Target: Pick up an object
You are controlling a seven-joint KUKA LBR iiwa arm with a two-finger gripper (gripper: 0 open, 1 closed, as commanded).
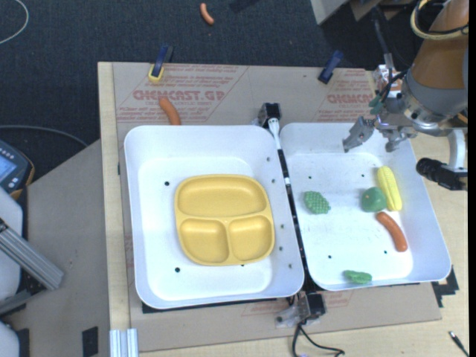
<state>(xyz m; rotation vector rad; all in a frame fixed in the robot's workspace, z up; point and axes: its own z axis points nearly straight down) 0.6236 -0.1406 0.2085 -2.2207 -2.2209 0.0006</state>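
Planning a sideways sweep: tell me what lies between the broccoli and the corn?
A green piece lies between the broccoli and the corn, touching the corn, in the camera view.

I see the gripper (374,133) spread open above the right bin's (424,274) far edge, holding nothing. Below it lie a corn cob (389,187), green pieces (316,202) and a sausage (393,230). A yellow tray (223,219) fills the left bin (149,199).
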